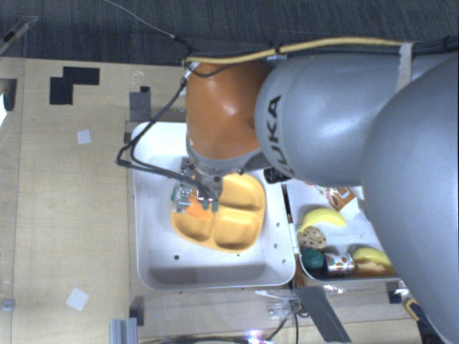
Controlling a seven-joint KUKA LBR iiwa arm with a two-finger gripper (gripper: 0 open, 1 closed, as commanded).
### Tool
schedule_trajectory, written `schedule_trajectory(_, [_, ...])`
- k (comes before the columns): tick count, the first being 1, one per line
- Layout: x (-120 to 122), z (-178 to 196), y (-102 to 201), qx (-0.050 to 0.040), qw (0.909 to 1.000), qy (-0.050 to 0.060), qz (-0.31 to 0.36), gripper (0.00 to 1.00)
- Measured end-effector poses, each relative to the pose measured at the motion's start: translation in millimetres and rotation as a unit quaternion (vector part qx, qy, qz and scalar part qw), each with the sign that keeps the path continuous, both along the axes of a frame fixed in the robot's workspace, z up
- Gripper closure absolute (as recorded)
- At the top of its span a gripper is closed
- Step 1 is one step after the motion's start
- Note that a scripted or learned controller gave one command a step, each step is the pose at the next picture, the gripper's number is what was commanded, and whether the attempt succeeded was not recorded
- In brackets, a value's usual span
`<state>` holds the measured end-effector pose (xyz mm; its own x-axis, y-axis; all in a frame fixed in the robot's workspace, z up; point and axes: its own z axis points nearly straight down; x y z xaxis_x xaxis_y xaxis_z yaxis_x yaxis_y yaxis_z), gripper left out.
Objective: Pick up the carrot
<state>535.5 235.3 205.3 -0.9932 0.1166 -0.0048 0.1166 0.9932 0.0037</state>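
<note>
- Grey arm [344, 113], nearest the lens, fills the two o'clock region.
- Gripper [195, 196]: opening cannot be told.
- Carrot [193, 208]: beneath it, on yellow tray [233, 228], left bin [154, 264].
- Judgement: grasp attempted; lift remains.

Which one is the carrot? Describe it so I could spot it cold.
Start at the left white bin, where a yellow sectioned tray lies. At the tray's upper-left edge, directly under the gripper, is the carrot, largely hidden. It is small and bright orange, deeper than the pale yellow tray.
</note>
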Motion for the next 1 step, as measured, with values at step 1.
schedule_trajectory(1, [-48.0,-18.0,0.9,0.0013,0.9844,0.0,-0.176,1.0])
